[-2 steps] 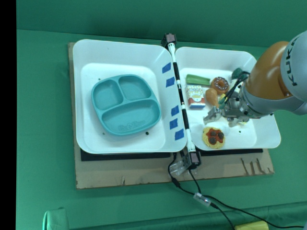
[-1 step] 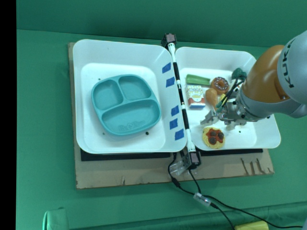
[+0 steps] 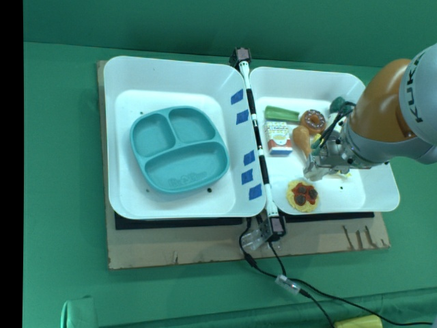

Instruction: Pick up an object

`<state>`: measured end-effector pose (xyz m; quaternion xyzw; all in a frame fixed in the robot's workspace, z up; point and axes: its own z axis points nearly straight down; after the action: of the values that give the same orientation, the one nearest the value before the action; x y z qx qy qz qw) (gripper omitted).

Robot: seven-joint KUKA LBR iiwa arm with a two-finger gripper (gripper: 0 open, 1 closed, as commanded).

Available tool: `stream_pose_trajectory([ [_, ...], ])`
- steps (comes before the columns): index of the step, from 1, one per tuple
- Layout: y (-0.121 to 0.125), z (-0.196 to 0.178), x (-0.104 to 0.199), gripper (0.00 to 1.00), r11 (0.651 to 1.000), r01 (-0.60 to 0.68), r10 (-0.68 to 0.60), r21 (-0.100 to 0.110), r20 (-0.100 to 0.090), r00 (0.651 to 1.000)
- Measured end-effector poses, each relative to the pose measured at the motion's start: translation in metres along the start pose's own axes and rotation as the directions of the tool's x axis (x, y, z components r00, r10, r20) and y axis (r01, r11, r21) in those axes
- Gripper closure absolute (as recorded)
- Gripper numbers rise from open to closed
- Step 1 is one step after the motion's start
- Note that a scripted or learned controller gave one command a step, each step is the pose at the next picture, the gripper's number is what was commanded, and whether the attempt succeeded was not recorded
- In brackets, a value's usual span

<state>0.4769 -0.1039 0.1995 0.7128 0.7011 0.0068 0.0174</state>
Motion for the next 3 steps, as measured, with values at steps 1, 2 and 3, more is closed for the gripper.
stream_pose_trajectory([
  [1,0.000,0.000,0.000,0.00,1.000,0.000,0.000,0.000,0.000,1.000],
  [2,0.043,0.014,-0.006,0.00,1.000,0.011,-0.011,0.016,-0.010,1.000],
  [3,0.047,0.001,-0.010,1.00,1.000,0.005,-0.005,0.004,-0.002,1.000],
])
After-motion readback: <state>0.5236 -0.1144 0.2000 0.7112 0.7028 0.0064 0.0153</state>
